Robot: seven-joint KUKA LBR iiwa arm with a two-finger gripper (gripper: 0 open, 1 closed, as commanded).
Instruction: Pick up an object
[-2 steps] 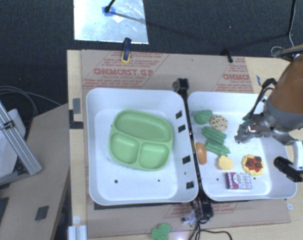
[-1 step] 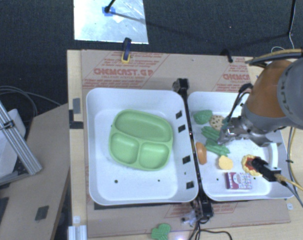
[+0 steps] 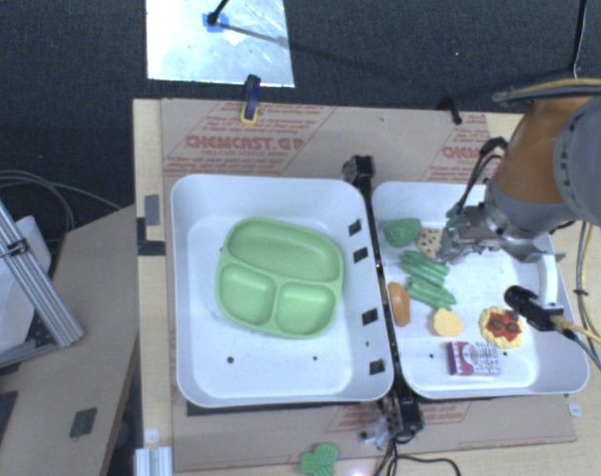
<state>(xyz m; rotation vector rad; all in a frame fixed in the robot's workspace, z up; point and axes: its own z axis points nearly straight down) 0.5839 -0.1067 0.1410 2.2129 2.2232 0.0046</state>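
Note:
My gripper (image 3: 451, 243) hangs low over the back of the right bin (image 3: 558, 370), reaching in from the right. Just to its left lies a speckled cookie (image 3: 428, 241), and beyond that a green leafy piece (image 3: 402, 231). Green bean pods (image 3: 426, 275) lie just below the gripper. Nearer the front are an orange sausage-shaped piece (image 3: 400, 303), a yellow piece (image 3: 446, 322), a pizza slice with red topping (image 3: 502, 327) and a red and white packet (image 3: 473, 359). Nothing shows clearly between the gripper's tips.
The left bin (image 3: 196, 365) holds a green divided plate (image 3: 279, 276). A black divider with clips (image 3: 372, 266) runs between the bins. A small green toy (image 3: 320, 458) lies off the bench's front edge. A shiny sheet (image 3: 221, 28) lies on the floor behind.

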